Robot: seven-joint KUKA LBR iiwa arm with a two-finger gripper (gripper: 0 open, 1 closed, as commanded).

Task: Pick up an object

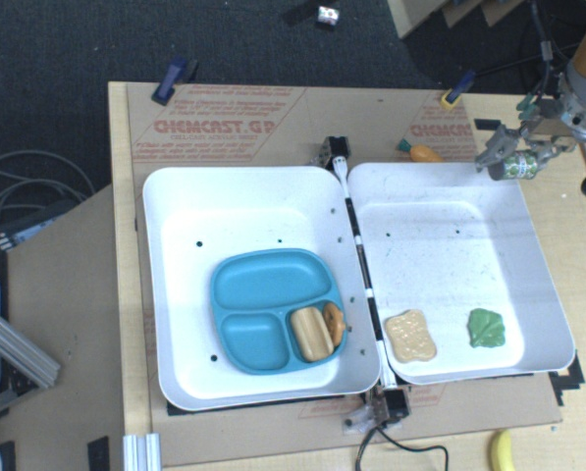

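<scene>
Two candidates lie in the right bin (528,263): a tan cracker (410,337) and a green piece (486,328), near its front edge. We see the gripper (516,157) over the far corner, finger state indeterminate. Risk: both lie flat, fingers may slide off

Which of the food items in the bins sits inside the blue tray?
The brown bread-like roll, in the blue divided tray's lower right compartment; the tan cracker and green leafy piece lie in the right bin.
</scene>
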